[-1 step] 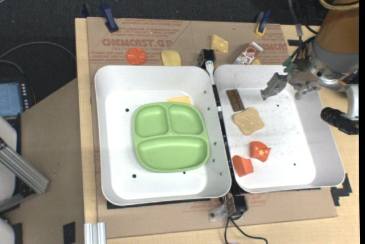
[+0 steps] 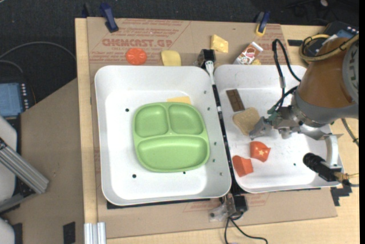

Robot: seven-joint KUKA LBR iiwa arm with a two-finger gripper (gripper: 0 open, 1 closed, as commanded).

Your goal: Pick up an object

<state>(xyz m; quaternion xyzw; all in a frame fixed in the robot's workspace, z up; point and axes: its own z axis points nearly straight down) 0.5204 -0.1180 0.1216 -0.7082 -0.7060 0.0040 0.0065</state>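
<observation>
We see the arm (image 2: 326,80) reaching from the right into the right bin (image 2: 285,74). Its tool (image 2: 263,126) hangs low over the bin, just beside a tan block (image 2: 246,119) and above a red block with a yellow star (image 2: 260,151). We cannot tell if the tool is wide or narrow, because its tips are too dark and small. An orange wedge (image 2: 243,165) lies near the red block, and a brown bar (image 2: 235,100) lies near the bin's back. In the left bin (image 2: 114,123) a green divided plate (image 2: 170,136) rests, with a yellow piece (image 2: 179,100) touching its far edge. Small things lie on the desk (image 2: 171,37) behind the bins.
</observation>
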